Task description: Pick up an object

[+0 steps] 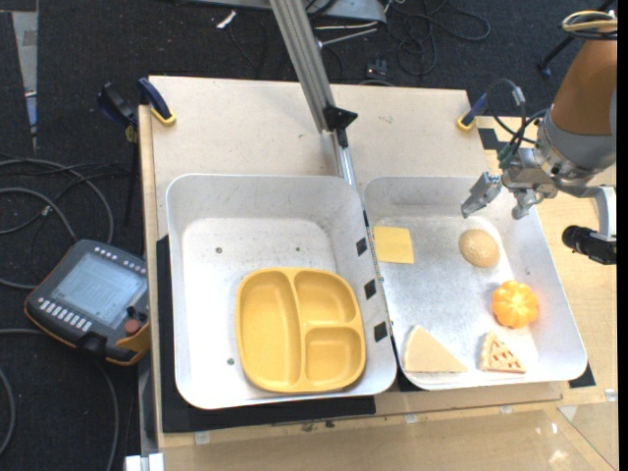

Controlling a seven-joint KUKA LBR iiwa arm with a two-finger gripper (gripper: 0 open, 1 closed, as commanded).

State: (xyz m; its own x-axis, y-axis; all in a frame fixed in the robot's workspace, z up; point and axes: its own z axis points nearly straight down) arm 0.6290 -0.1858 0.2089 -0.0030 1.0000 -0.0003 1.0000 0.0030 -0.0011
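Note:
My gripper (502,197) hangs over the far part of the right bin (432,199), its two fingers spread open with nothing between them. Just in front of it lies a tan egg-shaped roll (479,248). A yellow cheese square (393,244) rests at the bin's left side. Nearer the front are an orange (515,304), a pale sandwich wedge (430,351) and a small waffle-like wedge (501,354).
The left bin (196,214) holds a yellow divided plate (299,330). A slanted metal pole (309,62) rises from between the bins. Yellow clamps (159,106) grip the bench's far corners. A teach pendant (90,297) lies on the floor at left.

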